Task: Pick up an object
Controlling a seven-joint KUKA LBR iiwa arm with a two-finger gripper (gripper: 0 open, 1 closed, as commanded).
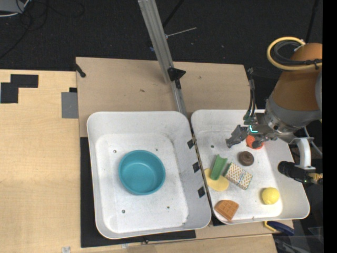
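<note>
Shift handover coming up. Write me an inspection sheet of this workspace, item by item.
Surface: bench bears a left bin and a right bin, side by side.
Job's things: right bin holds a green block, yellow disc, patterned block, brown ring, yellow ball and a waffle-like piece.
Clutter: teal bowl in the left bin.
Grippers: gripper over the right bin's upper part, nothing seen in it.
Cables: dark cables at the top left.
Surroundings: metal rail slanting above the bins.
</note>
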